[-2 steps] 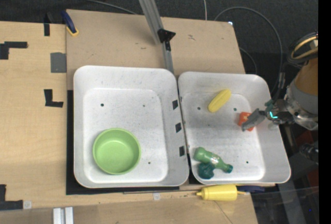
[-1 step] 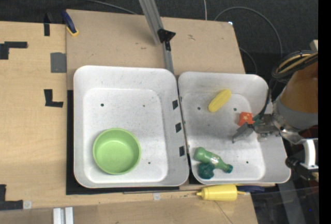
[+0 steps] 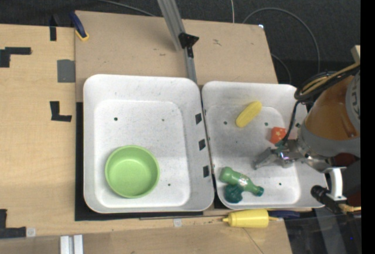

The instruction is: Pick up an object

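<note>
Nearest the camera, a yellow plastic squeeze bottle [image 3: 249, 219] lies on its side on the bench, just outside the front rim of the right white bin [image 3: 253, 90]. Inside that bin, at the front, a green plastic bottle [image 3: 239, 179] lies tilted, with a darker teal piece [image 3: 233, 193] touching it on the near side. Left white bin [image 3: 140, 84] holds a round lime-green plastic bowl [image 3: 132, 170], upright, in its front-left corner.

Mid-bin on the right: the two-finger metal gripper [image 3: 265, 159] reaches in from the right below the grey arm with orange band [image 3: 334, 118]. Its fingers point left over the bin floor; whether they stand wide or narrow, cannot tell. No object visible between them. A small orange-red object [image 3: 277, 134] sits just behind the gripper body, partly hidden; contact cannot be judged.

Farther back in the right bin, a yellow corn-cob-shaped toy [image 3: 249, 113] lies diagonally, well apart from the gripper. Behind both bins, a grey metal rail [image 3: 167, 3] runs up across brown cardboard [image 3: 129, 41].
</note>
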Available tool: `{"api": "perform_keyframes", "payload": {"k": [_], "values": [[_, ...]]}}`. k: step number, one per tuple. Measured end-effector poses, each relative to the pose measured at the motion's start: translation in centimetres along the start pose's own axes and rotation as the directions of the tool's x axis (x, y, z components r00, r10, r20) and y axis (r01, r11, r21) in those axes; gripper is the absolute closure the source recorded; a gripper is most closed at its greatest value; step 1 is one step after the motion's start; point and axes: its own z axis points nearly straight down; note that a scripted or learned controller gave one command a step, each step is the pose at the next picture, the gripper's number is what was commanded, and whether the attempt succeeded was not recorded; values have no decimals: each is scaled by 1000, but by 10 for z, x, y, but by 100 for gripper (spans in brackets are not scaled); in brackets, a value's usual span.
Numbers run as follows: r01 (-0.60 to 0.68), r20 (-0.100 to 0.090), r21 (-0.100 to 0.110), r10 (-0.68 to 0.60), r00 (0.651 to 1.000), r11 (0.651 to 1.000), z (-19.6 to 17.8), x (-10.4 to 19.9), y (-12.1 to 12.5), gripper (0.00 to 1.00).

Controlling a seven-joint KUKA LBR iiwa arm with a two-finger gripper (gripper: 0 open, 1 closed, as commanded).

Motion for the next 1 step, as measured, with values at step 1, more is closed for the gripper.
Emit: {"api": "perform_keyframes", "payload": {"k": [1], "values": [[1, -2, 2, -1, 1000, 1000, -11, 1, 0, 100]]}}
